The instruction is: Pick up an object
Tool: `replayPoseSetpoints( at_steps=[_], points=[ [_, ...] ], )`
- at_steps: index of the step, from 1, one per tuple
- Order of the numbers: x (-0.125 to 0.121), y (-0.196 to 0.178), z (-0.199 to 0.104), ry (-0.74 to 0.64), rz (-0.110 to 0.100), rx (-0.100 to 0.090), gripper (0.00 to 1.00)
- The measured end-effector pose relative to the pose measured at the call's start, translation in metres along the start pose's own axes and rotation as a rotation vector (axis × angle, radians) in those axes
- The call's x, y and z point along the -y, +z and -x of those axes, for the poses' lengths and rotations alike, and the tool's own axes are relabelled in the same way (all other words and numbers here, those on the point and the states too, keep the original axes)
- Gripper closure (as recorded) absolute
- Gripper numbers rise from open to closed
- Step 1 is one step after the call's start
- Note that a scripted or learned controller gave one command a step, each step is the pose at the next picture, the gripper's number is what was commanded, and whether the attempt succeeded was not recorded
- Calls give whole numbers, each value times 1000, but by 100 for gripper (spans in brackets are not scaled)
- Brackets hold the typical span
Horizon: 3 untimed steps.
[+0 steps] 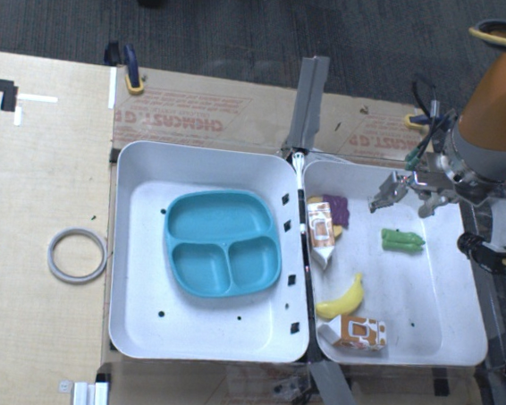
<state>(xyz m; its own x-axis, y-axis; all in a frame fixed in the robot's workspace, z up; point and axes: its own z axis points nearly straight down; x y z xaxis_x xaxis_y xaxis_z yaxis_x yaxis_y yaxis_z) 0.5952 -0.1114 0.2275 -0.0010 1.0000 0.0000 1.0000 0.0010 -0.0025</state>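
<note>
Two bins: left bin (130, 256) holds blue tray (223, 243); right: banana (344, 298), cartons, purple item. Gripper (408, 195) fingers spread, empty, above green object (403, 242).

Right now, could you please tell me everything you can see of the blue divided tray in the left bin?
The blue divided tray is a turquoise, plastic-looking dish with rounded corners and a raised rim. Ridges split it into three compartments: one long section across the far side and two smaller ones on the near side. All three look empty. It lies flat and right side up, turned slightly askew, near the middle of the left bin, resting on the bin's white floor. Nothing else touches it.
</note>
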Motion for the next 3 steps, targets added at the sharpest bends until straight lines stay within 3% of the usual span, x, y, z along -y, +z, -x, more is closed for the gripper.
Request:
replayPoseSetpoints(
  at_steps=[1, 2, 3],
  points=[
    [0, -8, 1, 0, -2, 0, 100],
    [0, -8, 1, 1, -2, 0, 0],
    [15, 71, 70, -69, 0, 1, 0]
  ],
)
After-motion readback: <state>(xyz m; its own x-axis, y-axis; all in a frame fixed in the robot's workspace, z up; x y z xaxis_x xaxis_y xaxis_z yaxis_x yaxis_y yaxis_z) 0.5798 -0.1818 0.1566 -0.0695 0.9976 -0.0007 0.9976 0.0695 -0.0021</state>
